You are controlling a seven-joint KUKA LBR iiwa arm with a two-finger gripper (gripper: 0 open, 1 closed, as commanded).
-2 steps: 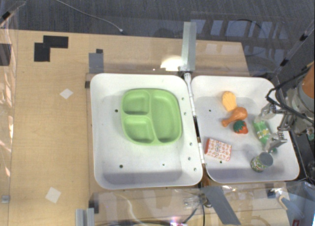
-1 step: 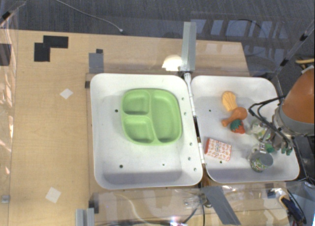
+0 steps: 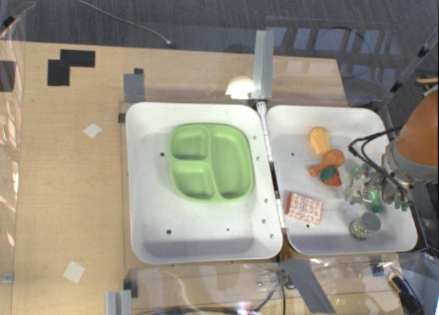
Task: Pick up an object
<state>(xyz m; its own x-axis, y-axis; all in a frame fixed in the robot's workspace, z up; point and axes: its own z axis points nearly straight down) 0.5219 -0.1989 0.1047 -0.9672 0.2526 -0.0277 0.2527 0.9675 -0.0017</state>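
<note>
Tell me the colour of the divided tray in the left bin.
Light green; the divided tray shows plainly in the camera view.

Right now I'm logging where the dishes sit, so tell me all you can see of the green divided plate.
The green divided plastic plate is a rounded square with three compartments, two small ones on its left and one long one on its right. It lies flat, slightly turned, near the middle of the left white bin, with nothing visible in it and no other object touching it.
</note>
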